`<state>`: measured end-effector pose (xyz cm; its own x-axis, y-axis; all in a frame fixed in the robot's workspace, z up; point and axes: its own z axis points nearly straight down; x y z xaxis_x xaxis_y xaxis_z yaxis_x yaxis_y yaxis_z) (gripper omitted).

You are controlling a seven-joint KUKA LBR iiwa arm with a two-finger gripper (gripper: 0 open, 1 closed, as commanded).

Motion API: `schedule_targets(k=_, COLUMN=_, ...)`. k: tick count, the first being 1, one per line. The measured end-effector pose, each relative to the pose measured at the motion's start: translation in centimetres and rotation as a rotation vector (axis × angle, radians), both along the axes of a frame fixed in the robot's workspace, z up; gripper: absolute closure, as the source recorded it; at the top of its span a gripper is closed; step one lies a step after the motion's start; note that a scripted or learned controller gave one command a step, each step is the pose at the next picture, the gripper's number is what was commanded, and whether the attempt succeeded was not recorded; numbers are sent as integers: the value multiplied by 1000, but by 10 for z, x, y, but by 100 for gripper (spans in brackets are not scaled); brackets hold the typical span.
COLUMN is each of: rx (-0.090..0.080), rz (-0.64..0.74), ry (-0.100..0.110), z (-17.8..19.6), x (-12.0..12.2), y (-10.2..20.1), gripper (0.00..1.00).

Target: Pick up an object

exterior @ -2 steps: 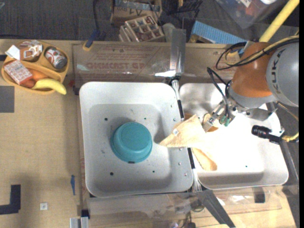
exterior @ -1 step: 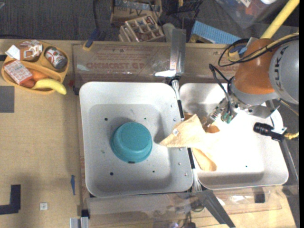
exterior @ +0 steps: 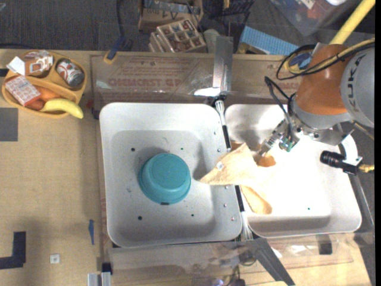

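1. The table point(exterior: 53, 177) carries two white bins side by side; I reach in from the right.
2. The left bin point(exterior: 119, 124) holds a teal bowl point(exterior: 165, 178), upside down, near its middle and well apart from me.
3. The right bin point(exterior: 333, 213) is where my claw point(exterior: 269, 149) hangs low, at its left end near the divider.
4. A tan cloth point(exterior: 235, 167) lies draped across the divider between the bins, one corner reaching into the left bin and another part trailing down the right bin's left edge.
5. A small orange piece point(exterior: 266, 161) lies just under my claw tip, right beside the cloth. I cannot make out what it is.
6. Whether my claw is apart or together, I cannot tell; the tip is too small and dark against the bin.
7. Risks, as I judge them: if I go for the cloth, I may pinch only a thin edge and it slides out on the lift, or it snags on the divider. If I go for the orange piece, I may catch cloth along with it, or press into the bin floor and close on nothing.
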<state>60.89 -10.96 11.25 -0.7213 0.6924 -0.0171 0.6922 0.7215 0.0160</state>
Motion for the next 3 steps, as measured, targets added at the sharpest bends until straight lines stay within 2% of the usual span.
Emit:
schedule_targets(k=1, rx=-1, rz=10, ry=18, z=73, x=-9, y=25, gripper=100)
schedule_targets(k=2, rx=-6, rz=403, ry=14, z=74, x=6, y=68, gripper=100)
schedule_targets(k=3, rx=-8, rz=425, ry=15, z=21, x=18, y=-34, gripper=100)
